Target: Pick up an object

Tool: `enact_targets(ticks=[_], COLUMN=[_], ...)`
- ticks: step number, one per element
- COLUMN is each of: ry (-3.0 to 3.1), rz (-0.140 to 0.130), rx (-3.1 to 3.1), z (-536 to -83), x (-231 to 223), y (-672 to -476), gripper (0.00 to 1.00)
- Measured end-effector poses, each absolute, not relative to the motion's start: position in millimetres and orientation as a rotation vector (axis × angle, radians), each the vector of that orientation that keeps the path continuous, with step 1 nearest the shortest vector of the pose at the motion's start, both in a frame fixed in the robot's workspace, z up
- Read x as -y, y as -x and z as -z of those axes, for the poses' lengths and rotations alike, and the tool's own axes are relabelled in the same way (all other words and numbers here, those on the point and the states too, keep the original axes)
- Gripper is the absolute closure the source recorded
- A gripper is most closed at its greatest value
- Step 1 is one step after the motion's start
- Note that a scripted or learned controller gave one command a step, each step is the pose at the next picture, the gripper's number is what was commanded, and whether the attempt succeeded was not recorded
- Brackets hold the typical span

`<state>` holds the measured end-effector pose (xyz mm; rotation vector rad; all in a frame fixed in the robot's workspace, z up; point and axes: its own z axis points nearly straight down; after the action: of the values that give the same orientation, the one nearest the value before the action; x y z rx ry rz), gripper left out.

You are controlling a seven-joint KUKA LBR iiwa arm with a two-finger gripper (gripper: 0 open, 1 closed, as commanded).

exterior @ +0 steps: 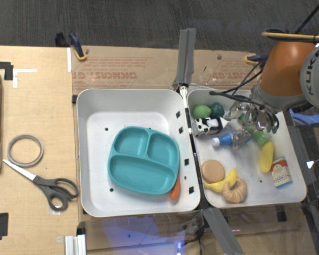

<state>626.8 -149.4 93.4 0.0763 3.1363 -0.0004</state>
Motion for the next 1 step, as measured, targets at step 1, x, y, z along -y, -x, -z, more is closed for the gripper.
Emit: enact_targets(ticks=[1], ry=[-0.124], rz=[0.001], rx=[-3.135], z=[-93.5], x=[222.4], y=[-601.3], gripper=[0.00])
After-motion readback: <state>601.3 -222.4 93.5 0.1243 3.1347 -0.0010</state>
